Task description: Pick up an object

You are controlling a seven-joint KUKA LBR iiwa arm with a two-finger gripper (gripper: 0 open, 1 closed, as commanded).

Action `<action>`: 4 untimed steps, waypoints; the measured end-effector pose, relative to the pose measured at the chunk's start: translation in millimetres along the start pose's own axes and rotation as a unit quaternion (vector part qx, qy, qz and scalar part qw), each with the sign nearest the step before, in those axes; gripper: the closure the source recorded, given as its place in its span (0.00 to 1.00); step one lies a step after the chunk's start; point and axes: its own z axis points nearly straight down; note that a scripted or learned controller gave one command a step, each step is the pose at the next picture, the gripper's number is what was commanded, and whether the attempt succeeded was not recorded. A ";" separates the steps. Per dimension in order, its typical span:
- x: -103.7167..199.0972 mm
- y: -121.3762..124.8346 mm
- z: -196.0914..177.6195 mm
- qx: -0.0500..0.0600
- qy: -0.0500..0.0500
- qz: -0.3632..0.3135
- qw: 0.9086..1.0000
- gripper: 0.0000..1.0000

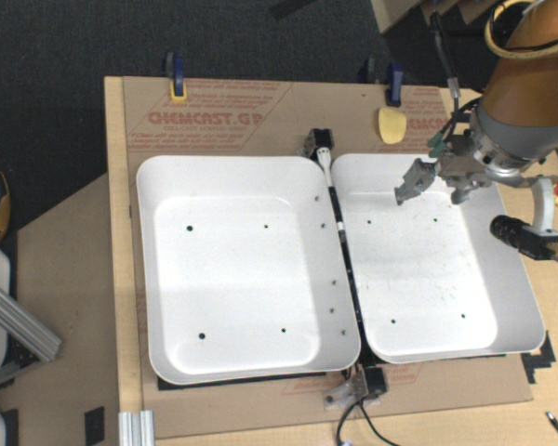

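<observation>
My gripper (437,190) hangs over the far part of the right bin (502,337), near its back rim. Its two grey fingers (410,185) are spread apart and point down, open, with nothing between them. A small pale yellow object (391,124) lies on the brown board just behind the right bin, up and to the left of the gripper and outside both bins. The left bin (158,249) lies beside the right one, well left of the gripper.
A black strip (339,235) runs between the two bins, with a black fitting (318,141) at its far end. Two blue clamps (176,67) (394,83) hold the board's back edge. A black cylinder (519,235) sticks out at the right bin's right rim.
</observation>
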 end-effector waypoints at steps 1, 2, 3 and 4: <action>0.1 0.6 -10.7 -0.001 0.000 0.000 1.000 1.00; 33.8 14.8 -173.0 -0.012 -0.001 -0.003 1.000 1.00; 79.2 75.9 -55.1 0.000 0.000 -0.002 1.000 1.00; 97.9 58.4 -80.0 -0.002 0.000 -0.001 1.000 1.00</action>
